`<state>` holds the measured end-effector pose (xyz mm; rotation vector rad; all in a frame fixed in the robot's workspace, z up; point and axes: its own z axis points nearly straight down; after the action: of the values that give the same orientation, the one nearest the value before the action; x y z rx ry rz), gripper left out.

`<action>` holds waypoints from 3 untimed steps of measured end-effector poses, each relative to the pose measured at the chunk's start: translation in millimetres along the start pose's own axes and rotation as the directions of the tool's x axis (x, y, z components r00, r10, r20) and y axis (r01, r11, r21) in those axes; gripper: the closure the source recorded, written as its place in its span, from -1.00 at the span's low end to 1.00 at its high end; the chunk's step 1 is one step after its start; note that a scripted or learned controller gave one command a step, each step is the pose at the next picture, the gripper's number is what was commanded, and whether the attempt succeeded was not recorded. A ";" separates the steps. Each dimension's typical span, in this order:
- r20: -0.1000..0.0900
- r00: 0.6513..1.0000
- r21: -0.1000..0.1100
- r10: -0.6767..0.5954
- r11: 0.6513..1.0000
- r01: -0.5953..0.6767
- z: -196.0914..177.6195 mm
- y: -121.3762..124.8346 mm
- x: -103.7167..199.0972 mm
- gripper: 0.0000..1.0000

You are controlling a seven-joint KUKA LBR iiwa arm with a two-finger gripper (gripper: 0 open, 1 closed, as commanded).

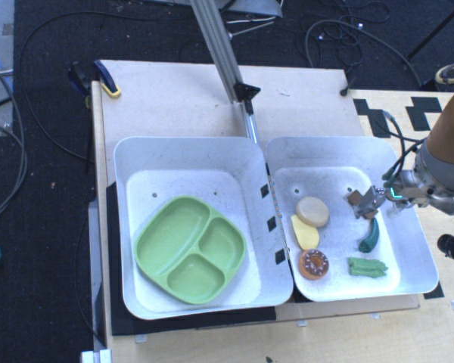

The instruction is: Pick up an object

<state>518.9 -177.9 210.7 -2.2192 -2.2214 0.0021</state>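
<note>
5 items sit in the right bin (408, 225): a beige round piece (314, 210), a yellow piece (306, 234) just below it and touching, a donut (314, 264) with sprinkles, a teal curved piece (369, 236), and a green leafy piece (367, 267). Left bin (129, 172) holds a green 3-compartment tray (191, 249).

Jaws (365, 201) hang over the upper middle of the right bin, arm coming in from the right. Can't tell if they're spread or pressed together: tips are a dark blur at this size. Nothing visible between them.

Key relation: the teal curved piece is the nearest candidate. It lies just below the jaws and a little to the right in the view, toward the bin's front edge. Its long axis runs roughly up-down in the view, slightly tilted, top end nearly under the jaw tips. The beige round piece is next nearest, to the left of the jaws, apart from them.

Judgement: shortest move is a small shift toward the front edge, then down onto the teal piece, closing across its narrow width. It's clear of neighbours, so low risk of nudging the green leafy piece below it. Height above the bin floor is not readable here.
</note>
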 end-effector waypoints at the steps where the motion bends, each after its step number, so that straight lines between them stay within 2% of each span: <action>1: 0.000 1.000 -0.001 0.000 1.000 0.000 -0.5 0.5 0.0 -1.00; 3: 0.000 1.000 0.001 0.002 1.000 -0.002 116.9 0.9 0.5 -1.00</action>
<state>519.6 -177.5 93.7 -2.2204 -2.2186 0.0029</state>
